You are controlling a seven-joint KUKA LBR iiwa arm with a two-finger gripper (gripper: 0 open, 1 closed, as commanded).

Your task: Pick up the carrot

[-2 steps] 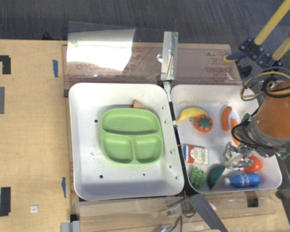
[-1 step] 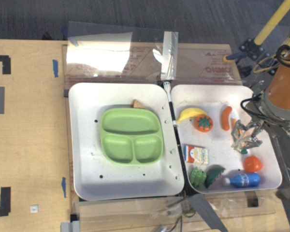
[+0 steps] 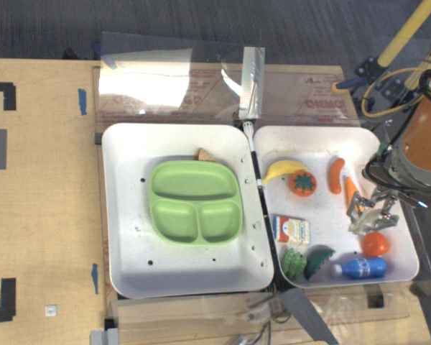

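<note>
The carrot point(image 3: 351, 190) is lying in the right bin point(image 3: 323, 136), slanted, with its lower end reaching in at the top of the gripper point(image 3: 371, 215), touching or just under the metal fingers; the view is too small to tell which. The gripper is hanging low over the bin's right side, and whether its fingers are parted or closed cannot be told, nor does anything show plainly between them.

Just left of the carrot, up and left of the gripper, a red sausage point(image 3: 335, 175) is lying upright along the bin. Right below the gripper an orange ball point(image 3: 376, 244) is sitting, and below that a blue bottle point(image 3: 363, 268) is lying on its side. Well to the gripper's left a tomato point(image 3: 302, 182) is resting beside a banana point(image 3: 285, 169). Down and left of the gripper are a small carton point(image 3: 292, 230) and some green vegetables point(image 3: 306, 261).

Far to the gripper's left, the left bin point(image 3: 122, 214) is holding a green divided plate point(image 3: 196, 201), with a small tan piece point(image 3: 204, 154) peeking out at the plate's far edge.
</note>
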